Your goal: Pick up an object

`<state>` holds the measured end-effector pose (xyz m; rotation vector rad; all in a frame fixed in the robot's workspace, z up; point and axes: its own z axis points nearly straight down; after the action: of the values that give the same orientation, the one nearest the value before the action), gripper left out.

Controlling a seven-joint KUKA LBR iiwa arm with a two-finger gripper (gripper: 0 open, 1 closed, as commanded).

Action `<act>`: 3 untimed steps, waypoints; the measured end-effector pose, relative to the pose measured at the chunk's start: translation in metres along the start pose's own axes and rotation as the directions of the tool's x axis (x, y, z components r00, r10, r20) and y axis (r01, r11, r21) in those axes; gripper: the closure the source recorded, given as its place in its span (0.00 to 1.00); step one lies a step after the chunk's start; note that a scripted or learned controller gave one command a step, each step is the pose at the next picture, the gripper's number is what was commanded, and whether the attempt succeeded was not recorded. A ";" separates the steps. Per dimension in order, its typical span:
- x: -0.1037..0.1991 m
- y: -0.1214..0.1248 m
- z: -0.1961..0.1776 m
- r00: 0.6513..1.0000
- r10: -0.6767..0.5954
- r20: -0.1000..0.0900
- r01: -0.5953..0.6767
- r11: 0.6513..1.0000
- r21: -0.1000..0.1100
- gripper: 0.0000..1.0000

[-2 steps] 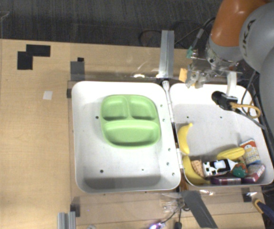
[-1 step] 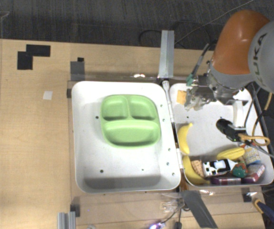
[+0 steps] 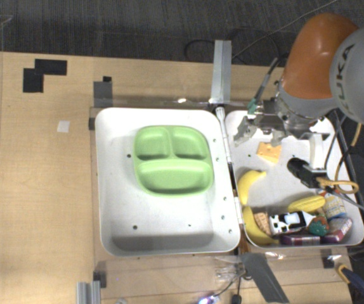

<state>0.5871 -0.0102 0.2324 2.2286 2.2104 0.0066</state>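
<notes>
My gripper [image 3: 259, 132] hangs over the far part of the right bin [image 3: 353, 236], under the grey wrist with its orange band. Its two fingers stand apart, open, with nothing between them. Just below it on the bin floor lies a small orange-yellow wedge [image 3: 269, 152]. A yellow banana [image 3: 250, 183] lies nearer the front along the bin's left wall. A second yellow piece [image 3: 257, 225] lies in the front left corner.
The left bin [image 3: 115, 233] holds a green divided plate [image 3: 171, 159]. Along the right bin's front wall lie several small items: a yellow curved fruit [image 3: 307, 203], a black-and-white box [image 3: 289, 220], a dark purple stick [image 3: 299, 239] and a small bottle [image 3: 337, 209].
</notes>
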 end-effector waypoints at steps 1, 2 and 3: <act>-0.010 0.023 -0.016 0.991 -0.132 0.001 0.132 0.991 -0.002 0.00; 0.006 0.014 0.014 0.985 -0.172 0.000 0.172 0.985 0.000 0.00; 0.006 0.014 0.014 0.985 -0.172 0.000 0.172 0.985 0.000 0.00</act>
<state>0.6008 -0.0044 0.2181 2.0291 2.3942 0.0057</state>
